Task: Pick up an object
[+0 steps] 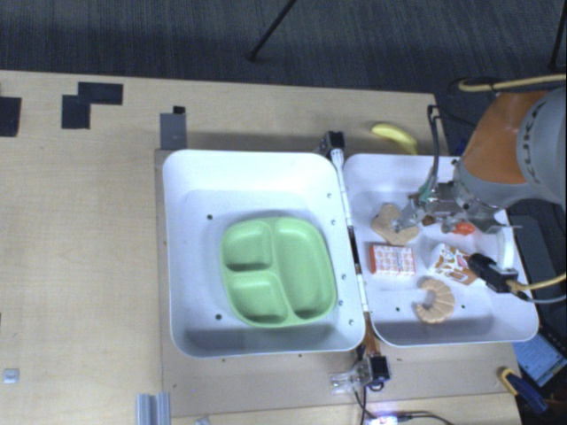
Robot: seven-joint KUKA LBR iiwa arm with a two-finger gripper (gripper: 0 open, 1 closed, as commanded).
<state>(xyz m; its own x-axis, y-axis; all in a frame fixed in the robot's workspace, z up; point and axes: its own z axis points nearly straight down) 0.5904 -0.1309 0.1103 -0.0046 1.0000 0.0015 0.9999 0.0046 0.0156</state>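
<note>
- Looking down on your table (80,264), you've got a big pale wood top with two shallow white bins sitting side by side in the middle.
- The left bin (190,193) is the bigger-looking one, and it holds a green divided plate (277,270) with three compartments, sitting roughly in the bin's centre.
- The right bin (505,321) has all the small stuff in it.
- Your arm (523,144) comes in from the right, orange band showing, reaching over the upper part of the right bin.
- The gripper (423,209) is down near the upper left of that bin, just beside a tan cookie-ish piece (391,223). Can't tell how far apart it is or whether it's got anything, too small and cluttered.
- Below that is a red-and-white packet (392,259), and right of it an orange-and-white packet (454,265).
- A curved croissant-like pastry (435,299) lies near the bin's lower edge.
- A yellow banana (395,136) sits on the table just above the right bin.
</note>
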